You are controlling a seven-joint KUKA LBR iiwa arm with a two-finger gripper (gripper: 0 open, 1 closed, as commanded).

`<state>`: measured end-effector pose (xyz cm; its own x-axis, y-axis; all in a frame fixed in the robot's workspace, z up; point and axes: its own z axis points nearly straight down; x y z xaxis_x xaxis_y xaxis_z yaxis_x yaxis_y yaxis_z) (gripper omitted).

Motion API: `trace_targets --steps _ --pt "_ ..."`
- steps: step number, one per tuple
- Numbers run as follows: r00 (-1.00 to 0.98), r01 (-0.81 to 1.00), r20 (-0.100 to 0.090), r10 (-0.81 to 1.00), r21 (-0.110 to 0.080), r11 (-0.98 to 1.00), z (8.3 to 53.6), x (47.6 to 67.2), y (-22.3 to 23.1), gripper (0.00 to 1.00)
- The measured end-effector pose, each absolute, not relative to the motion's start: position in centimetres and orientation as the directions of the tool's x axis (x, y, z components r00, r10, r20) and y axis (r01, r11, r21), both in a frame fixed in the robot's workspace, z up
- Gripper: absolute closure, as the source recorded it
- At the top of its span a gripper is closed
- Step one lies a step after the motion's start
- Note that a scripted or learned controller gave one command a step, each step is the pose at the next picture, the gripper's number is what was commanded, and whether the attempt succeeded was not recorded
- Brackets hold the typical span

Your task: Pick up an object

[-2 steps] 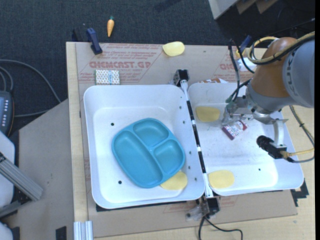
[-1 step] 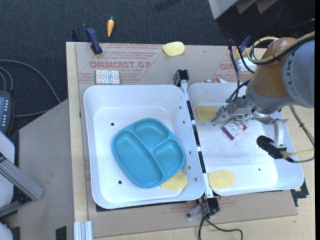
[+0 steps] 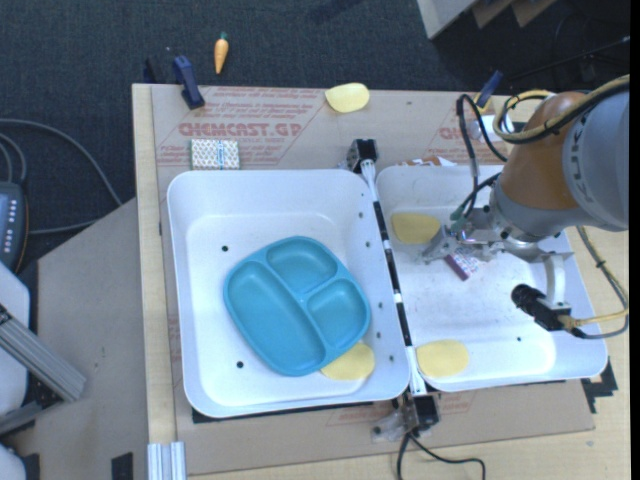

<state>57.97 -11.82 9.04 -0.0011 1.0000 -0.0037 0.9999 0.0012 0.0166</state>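
Camera view: fixed above the bench, looking down at a slant; near is the bottom edge, far is the top.
Bench (image 3: 160,268): tan board with red lettering along its far part, bearing two white bins side by side.
Near clip (image 3: 415,413): black, at the near end of the seam between the bins, cable trailing off the near edge.
Left bin (image 3: 200,218): shallow, white, holds a blue plate and one yellow piece.
Blue plate (image 3: 297,304): three compartments, lying flat and turned at an angle, middle of the left bin.
Yellow piece, left bin (image 3: 352,364): flat, partly tucked under the plate's near right corner.
Right bin (image 3: 500,353): shallow, white, floor lightly scuffed.
Yellow piece, near right (image 3: 442,357): flat oval on the right bin's floor, near left corner, well apart from the gripper.
Arm (image 3: 570,168): grey with an orange band, comes in from the right over the right bin's far half.
Gripper (image 3: 462,251): low over the right bin floor, far left part; cannot tell how far the fingers are apart or whether anything is between them.
Small dark object (image 3: 459,265): purplish, just below the gripper tip; touching or apart, cannot tell.
Yellow piece, far right (image 3: 414,228): flat, on the bin floor just left of the gripper.
Far clip (image 3: 362,152): black, at the far end of the seam.
Patterned packet (image 3: 215,153): on the board, beyond the left bin.
Yellow piece on board (image 3: 347,97): at the far edge.
Blue clamp (image 3: 186,80): far left corner of the board.
Toy carrot (image 3: 221,53): on the dark floor beyond the bench.
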Motion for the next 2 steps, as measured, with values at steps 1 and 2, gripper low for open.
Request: trace_targets --steps 1,2 --pt "0.001 1.000 -0.009 1.000 0.020 -0.001 10.1 58.0 -12.1 1.00" --pt "-0.001 1.000 -0.001 1.000 0.002 0.001 18.3 59.2 -10.6 1.00"
